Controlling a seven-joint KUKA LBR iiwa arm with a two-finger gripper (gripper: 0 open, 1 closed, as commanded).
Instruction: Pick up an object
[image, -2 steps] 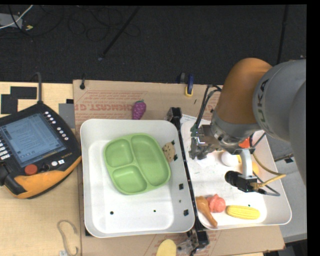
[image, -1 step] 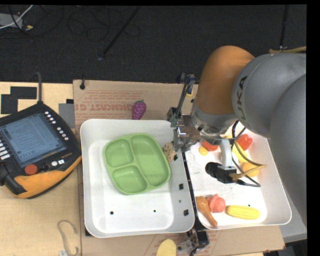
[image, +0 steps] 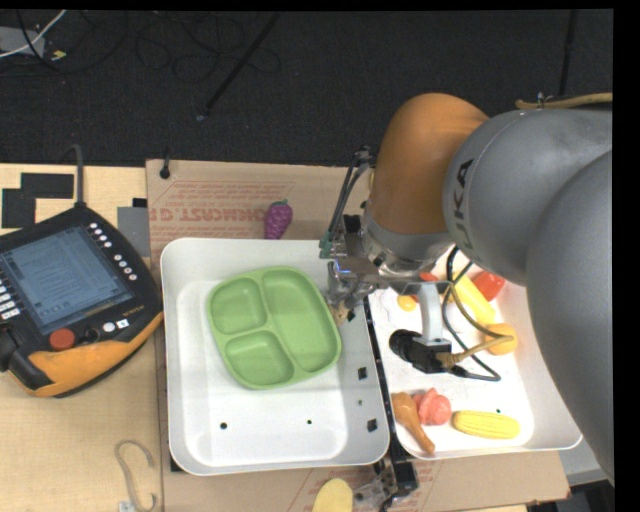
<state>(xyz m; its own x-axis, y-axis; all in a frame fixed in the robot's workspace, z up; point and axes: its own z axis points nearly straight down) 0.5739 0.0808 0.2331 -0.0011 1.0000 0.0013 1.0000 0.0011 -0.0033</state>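
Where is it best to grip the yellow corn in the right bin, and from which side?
Probably grip the corn across its middle, coming straight down from above. It lies flat and lengthwise near the front of the right bin, its long sides free; the carrot lies apart on its left.

A green divided tray of smooth, slightly glossy plastic is seen left of the gripper. The white bin under it looks like smooth satin plastic. Cardboard, matt and printed, is seen behind. The arm's grey shell and orange band are finished smooth, semi-gloss. Glossy plastic toy corn lies lower right of the gripper.
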